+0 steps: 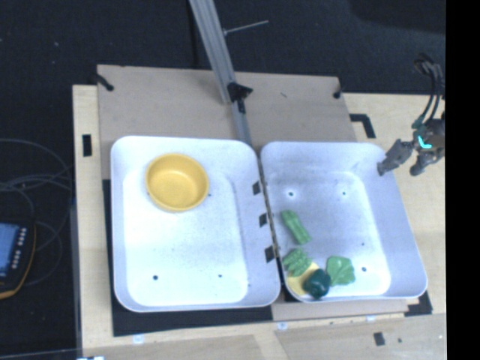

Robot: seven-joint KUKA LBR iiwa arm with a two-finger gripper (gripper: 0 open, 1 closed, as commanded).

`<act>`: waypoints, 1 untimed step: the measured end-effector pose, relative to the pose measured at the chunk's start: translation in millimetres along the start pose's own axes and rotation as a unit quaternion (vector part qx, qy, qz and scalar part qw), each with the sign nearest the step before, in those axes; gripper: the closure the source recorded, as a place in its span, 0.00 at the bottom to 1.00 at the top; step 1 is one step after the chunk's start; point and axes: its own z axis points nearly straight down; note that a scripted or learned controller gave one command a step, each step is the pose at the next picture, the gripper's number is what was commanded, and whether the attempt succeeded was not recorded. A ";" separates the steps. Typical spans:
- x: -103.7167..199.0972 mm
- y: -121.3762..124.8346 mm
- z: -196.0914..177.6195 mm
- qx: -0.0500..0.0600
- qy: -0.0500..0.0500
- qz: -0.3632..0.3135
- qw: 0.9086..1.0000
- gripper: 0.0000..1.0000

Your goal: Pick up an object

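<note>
Green toy pieces (295, 226) clustered in right bin (390, 223), near front-left corner, beside dark green ball (317, 283) and yellow piece (300, 285). Yellow bowl (177, 181) alone in left bin (187, 276). Claw (407, 160) at right bin's far right rim, fingers apart, gripping nothing, above desk (300, 96).

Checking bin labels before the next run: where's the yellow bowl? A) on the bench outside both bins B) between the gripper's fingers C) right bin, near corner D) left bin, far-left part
D: the yellow bowl sits in the left bin, in its far-left part, well apart from the gripper.
</note>
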 end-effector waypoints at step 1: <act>0.0 0.0 0.0 0.000 0.000 0.000 1.000 0.00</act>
